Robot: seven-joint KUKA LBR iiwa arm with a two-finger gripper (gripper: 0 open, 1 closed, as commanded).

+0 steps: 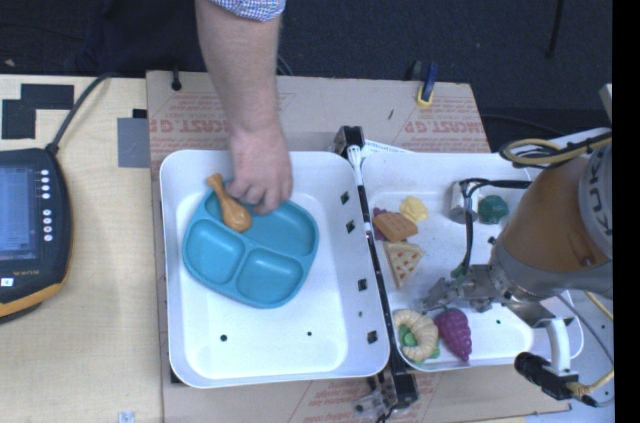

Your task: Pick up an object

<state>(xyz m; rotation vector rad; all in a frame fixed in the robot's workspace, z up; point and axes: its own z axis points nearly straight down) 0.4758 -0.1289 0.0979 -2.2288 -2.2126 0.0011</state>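
Two white bins sit side by side on the bench. A person's hand reaches down from the top edge into the left bin. The hand rests on the top rim of a blue plate with three parts, close to the bin's top edge. A small wooden spoon lies on the plate's top left rim, touching the hand.

The right bin holds the toy food. Near its left wall sit a brown bread piece and a yellow piece, with a waffle-like wedge just under them. In the bottom left corner lie a pale round pastry and purple grapes, side by side. A green thing sits near the top edge.

The gripper hangs low in the middle of the right bin. Its fingers look spread apart with nothing between them. The grapes lie just below the fingers, and the wedge lies just to their left, a little apart.
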